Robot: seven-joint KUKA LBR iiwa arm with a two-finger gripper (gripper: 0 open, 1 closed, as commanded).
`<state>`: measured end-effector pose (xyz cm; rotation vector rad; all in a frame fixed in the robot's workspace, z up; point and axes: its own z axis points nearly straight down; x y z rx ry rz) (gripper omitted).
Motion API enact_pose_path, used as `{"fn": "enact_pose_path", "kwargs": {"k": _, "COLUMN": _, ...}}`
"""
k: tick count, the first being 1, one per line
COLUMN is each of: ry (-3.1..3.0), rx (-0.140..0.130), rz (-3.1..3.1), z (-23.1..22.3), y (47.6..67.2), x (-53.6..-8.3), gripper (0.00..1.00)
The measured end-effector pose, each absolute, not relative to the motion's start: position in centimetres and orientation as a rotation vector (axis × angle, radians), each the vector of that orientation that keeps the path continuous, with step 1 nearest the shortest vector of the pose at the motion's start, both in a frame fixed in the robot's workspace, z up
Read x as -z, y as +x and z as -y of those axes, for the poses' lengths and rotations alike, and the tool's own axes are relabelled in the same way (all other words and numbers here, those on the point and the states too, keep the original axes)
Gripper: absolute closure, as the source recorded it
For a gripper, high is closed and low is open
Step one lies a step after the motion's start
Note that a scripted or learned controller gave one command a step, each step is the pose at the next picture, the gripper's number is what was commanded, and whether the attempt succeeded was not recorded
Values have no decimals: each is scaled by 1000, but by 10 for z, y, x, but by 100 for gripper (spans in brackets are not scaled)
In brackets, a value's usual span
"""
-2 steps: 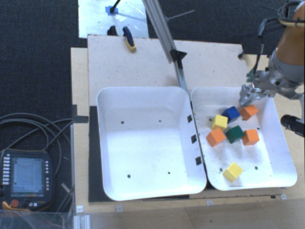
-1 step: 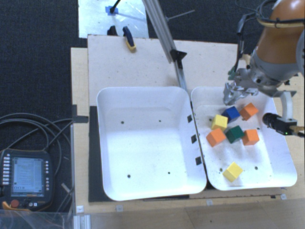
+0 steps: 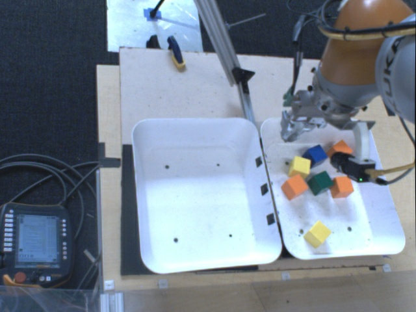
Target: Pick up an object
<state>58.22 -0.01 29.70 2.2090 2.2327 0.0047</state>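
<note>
Reaching in from the right, the grey KUKA arm with its orange band (image 3: 364, 18) hangs its two-finger gripper (image 3: 292, 130) above the far corner of the shallow white right-hand bin (image 3: 383, 229); whether anything sits in it, I cannot tell. A clean pick probably means dropping squarely over one separate cube, such as the small yellow cube (image 3: 317, 233) lying apart near the front, rather than the crowded cluster around the dark green cube (image 3: 319, 182).
</note>
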Motion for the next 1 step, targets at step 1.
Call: {"fn": "enact_pose_path", "kwargs": {"k": 1, "ry": 2210, "rx": -2, "rz": -2235, "z": -56, "y": 595, "x": -275, "gripper": 100}}
